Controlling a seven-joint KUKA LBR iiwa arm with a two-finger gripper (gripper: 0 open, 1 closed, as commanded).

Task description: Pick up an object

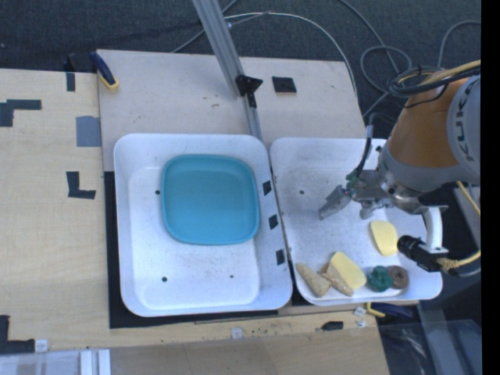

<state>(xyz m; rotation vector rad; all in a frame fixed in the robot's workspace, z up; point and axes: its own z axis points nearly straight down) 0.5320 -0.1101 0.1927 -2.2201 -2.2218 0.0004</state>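
My gripper (348, 209) hangs over the middle of the right bin (305, 166), open, with its fingers (331, 205) spread and nothing between them. Below it, along the bin's near right side, lie the objects: a pale yellow piece (383, 237), a yellow wedge (346, 270), a tan stick-like piece (312, 280), a dark green item (380, 278) and a small brown ring (399, 276). The yellow piece lies just right of and below the gripper, apart from it.
The left bin (141, 272) holds a blue square plate (209, 199). A metal pole (226, 49) slants up from the bench behind the bins. Black cables (344, 53) loop behind the right bin. The arm's orange band (426, 135) overhangs the right bin's far right edge.
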